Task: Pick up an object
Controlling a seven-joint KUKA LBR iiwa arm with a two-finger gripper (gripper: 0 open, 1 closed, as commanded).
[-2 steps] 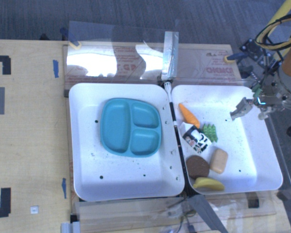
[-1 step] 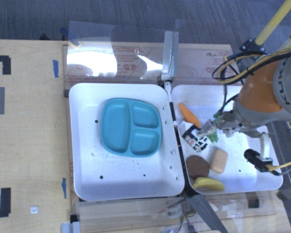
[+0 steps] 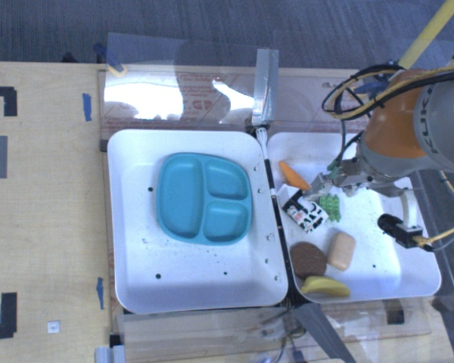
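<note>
**My arm is low over the toy pile**

I start at the far left of my gripper. The left bin (image 3: 129, 225) sits there, well apart from it. A blue plate (image 3: 204, 199) with three parts lies flat in the middle of that bin. I think it stays there because nothing has been dropped on it yet.

Next comes the right bin (image 3: 420, 274), where all the small toys lie bunched along the left wall. An orange carrot (image 3: 293, 175) lies just to the left of my gripper, a bit higher in the view. A black and white toy (image 3: 306, 213) lies just below and left of it. A green leafy toy (image 3: 331, 205) sits right under the tip, so close that it may be touching.

My gripper (image 3: 334, 178) is down among these toys. I cannot tell if it is open or closed, because the wrist hides it. I see no toy held in it.

Lower down from the gripper lie a brown round toy (image 3: 309, 259), a tan bread roll (image 3: 340, 249) and a yellow banana (image 3: 325, 286) by the bin's near edge.

I think the green toy or the carrot is the one to grab. The toys are packed close, so a grab could bump a neighbour.
</note>
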